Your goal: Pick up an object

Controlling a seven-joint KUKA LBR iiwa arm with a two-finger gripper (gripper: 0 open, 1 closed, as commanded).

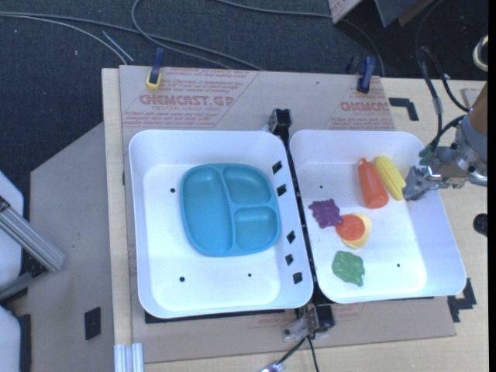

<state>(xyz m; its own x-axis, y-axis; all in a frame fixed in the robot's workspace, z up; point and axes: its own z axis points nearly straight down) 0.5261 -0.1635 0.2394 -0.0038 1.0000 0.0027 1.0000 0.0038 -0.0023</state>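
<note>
Far off to my pincer's left, the left bin (pixel 147 208) is sitting with a blue divided plate (pixel 230 208) lying flat in its middle. Coming closer, across the divider, the right bin (pixel 434 246) is offering me a choice: a purple piece (pixel 325 212), an orange-and-yellow round piece (pixel 353 229) just beside it, and a green piece (pixel 348 267) nearer the front wall. Closer still, an orange bottle-shaped toy (pixel 371 183) and a yellow corn cob (pixel 390 177) are lying side by side, touching, just left of my pincer (pixel 415 184). I'm hovering at the bin's right wall with nothing between my jaws that I can make out; whether they are apart or together, I cannot tell. So, as I'm judging it, the pick is not yet done: closing on something and lifting are both left. The bins are resting on a board with printed lettering, clamps (pixel 155 76) at its back edge, dark carpet and loose cables (pixel 194 10) beyond.
</note>
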